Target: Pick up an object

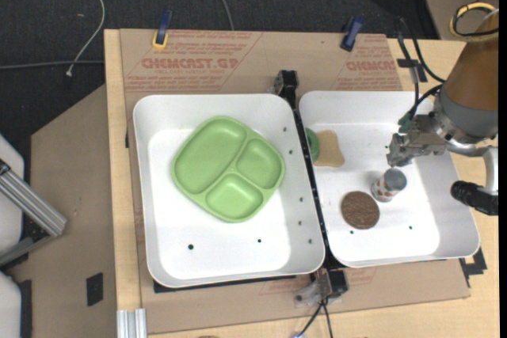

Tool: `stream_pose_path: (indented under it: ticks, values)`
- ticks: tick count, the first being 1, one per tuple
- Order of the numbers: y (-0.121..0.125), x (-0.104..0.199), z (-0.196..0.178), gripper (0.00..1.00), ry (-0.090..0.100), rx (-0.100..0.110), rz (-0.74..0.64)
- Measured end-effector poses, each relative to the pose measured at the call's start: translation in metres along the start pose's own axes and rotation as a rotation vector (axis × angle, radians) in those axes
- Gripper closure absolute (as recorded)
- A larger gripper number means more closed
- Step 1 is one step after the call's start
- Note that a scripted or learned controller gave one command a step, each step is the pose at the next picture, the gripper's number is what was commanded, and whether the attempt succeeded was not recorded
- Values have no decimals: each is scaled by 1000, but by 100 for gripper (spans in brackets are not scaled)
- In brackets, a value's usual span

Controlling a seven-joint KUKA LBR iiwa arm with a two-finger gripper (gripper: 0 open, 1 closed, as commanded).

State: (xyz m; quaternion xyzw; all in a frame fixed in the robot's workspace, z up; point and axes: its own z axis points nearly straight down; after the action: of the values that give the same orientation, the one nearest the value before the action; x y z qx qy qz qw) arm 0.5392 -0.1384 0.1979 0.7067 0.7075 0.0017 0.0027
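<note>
A cardboard-topped bench carries two shallow white bins. The left bin holds a smooth green divided plate. In the right bin, the gripper hangs over a small round can, near a brown disc; a tan slab lies by the left wall, with open floor toward the near edge.

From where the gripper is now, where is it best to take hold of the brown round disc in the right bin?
Probably the brown disc by its opposite rim edges, coming straight down from above: it lies flat with free bin floor around it, and the small can is close at its upper right.
</note>
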Motion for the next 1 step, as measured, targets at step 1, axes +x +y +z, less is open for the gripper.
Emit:
stream_pose_path:
  ticks: [1]
  values:
    - [2,0,-40,100,0,0,0]
